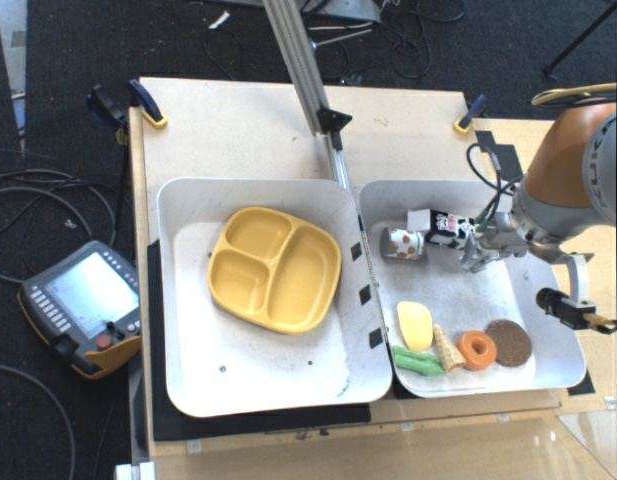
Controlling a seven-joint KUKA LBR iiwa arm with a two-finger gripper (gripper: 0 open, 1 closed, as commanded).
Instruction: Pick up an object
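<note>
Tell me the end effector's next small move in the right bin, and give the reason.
Probably a short reach left and down toward the spotted cup. The end effector sits near the right bin's far side, level with that cup, which lies on its side nearby, while the food pieces lie along the near edge.

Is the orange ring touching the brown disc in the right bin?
Touching, as far as the camera view shows: the orange ring sits right against the brown disc, with no white bin floor visible between them.
</note>
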